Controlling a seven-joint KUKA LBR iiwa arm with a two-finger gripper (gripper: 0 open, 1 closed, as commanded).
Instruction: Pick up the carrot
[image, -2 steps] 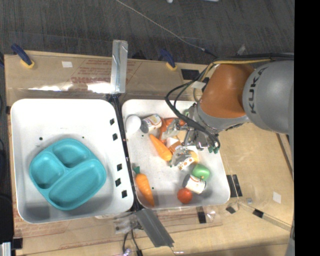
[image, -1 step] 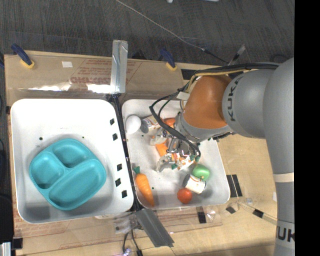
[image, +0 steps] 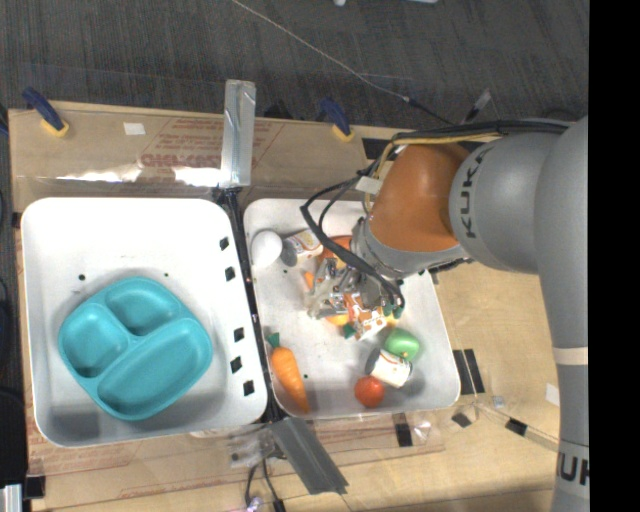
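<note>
Lying orange at the right bin's (image: 440, 330) near-left edge — carrot (image: 289, 379). Well apart, gripper (image: 345, 298) low over clutter mid-bin — fingers' spread impossible to tell.

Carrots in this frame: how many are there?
1. The carrot lies in the right bin, at its lower-left corner by the divider. The arm covers part of that bin, so another may be hidden.

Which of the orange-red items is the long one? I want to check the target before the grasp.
The carrot, lying against the right bin's left wall near the front corner. It is long and tapered; the tomato beside it is round and redder.
</note>
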